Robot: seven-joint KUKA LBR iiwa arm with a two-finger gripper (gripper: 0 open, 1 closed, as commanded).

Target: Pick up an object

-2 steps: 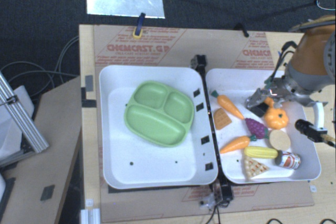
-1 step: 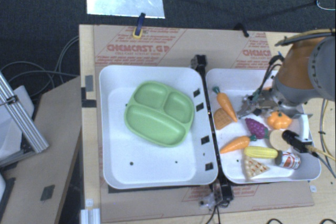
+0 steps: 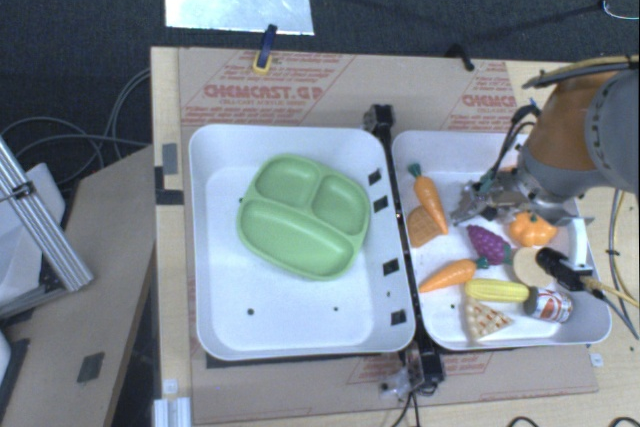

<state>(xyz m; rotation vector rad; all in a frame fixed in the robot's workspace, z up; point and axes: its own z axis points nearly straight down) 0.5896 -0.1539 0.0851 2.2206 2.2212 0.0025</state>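
Right now the gripper (image 3: 478, 203) is hovering low in the right bin (image 3: 600, 320), right of frame centre; whether it is apart or together I cannot tell. Just below and to its right the purple grapes (image 3: 489, 242) are lying, long axis slanting upper left to lower right. Left of it, the upper carrot (image 3: 430, 197) is pointing its green top toward the upper left.

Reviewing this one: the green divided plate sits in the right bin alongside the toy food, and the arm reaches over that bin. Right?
Not quite. The camera view shows the green divided plate in the left bin, by itself. The toy food, such as the corn, lies in the right bin, where the arm reaches.
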